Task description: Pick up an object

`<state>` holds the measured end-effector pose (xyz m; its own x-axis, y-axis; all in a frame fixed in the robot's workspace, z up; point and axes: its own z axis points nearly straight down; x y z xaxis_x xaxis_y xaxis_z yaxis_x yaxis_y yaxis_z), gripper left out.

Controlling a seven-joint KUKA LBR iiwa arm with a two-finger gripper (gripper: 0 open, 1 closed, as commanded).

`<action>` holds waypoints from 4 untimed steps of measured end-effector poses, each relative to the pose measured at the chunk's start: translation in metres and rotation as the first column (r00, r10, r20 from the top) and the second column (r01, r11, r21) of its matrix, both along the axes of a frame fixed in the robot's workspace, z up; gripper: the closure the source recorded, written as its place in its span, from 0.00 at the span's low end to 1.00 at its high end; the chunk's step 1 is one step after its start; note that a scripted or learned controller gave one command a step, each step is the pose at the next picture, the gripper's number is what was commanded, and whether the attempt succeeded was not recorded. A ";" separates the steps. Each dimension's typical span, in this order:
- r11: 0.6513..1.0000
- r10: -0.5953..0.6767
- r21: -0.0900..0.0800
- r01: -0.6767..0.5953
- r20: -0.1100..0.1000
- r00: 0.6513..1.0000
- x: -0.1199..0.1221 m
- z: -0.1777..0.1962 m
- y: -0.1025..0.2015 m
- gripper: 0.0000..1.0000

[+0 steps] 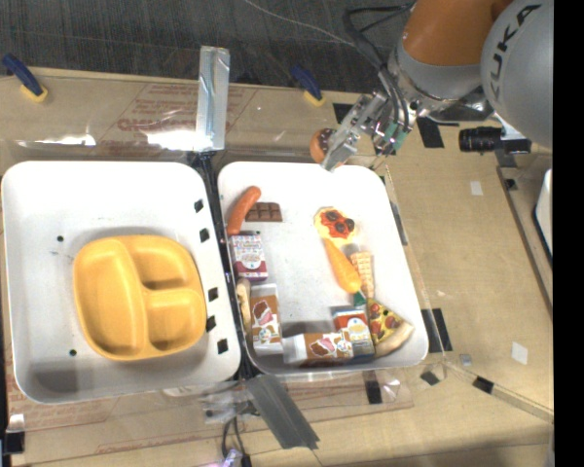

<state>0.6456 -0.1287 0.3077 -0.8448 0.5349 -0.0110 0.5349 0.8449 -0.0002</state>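
Gripper [343, 150]: above the right bin's [401, 261] far rim, closed on a small orange-brown object [320, 145].
Toy food: below the gripper, in that bin.
Yellow tray [136, 295]: far left of it.

A yellow divided tray [134, 295] lies in the left white bin [24, 212], well to the lower left of the claw [343, 149]. A silver tape strip [214, 95] stands to the claw's left, with a blue clamp [307, 83] nearer, up-left.

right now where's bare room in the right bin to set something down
Bare floor lies mid right bin, between the chocolate bar, small cartons and carrot. The bottom edge is crowded with boxes and a pizza slice.
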 end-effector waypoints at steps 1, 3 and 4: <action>1.000 0.007 -0.002 -0.007 0.002 1.000 0.001 0.011 0.001 1.00; 0.998 -0.063 0.007 0.063 -0.016 0.998 -0.012 -0.116 -0.020 1.00; 0.998 -0.057 0.005 0.058 -0.007 0.998 -0.009 -0.102 -0.020 1.00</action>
<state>0.6361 -0.1485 0.2055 -0.8127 0.5826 -0.0024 0.5826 0.8127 -0.0003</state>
